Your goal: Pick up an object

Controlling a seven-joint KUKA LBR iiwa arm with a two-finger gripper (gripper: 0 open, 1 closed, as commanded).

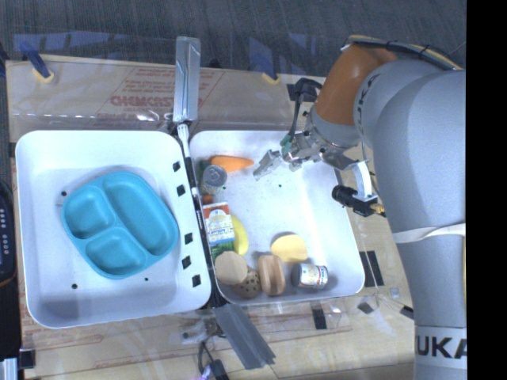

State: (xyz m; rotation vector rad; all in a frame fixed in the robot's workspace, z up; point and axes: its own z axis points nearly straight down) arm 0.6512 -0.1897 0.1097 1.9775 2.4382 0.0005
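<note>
My gripper (268,163) hangs over the back of the right bin (317,204), its fingers pointing left and spread apart with nothing between them. An orange carrot (230,163) lies just left of the fingertips, apart from them. Below the carrot a small grey tin (213,176) stands by the bin's left wall. Along the left wall sits a juice carton (219,224) with a yellow banana (240,237) beside it. At the front lie a tan bread roll (230,267), a brown wooden piece (271,274), a yellow lemon (289,248) and a small can (314,275).
The left bin (47,275) holds a blue divided plate (119,224). A metal bar (186,77) rises between the bins at the back. The arm's grey body (412,149) covers the bench's right side.
</note>
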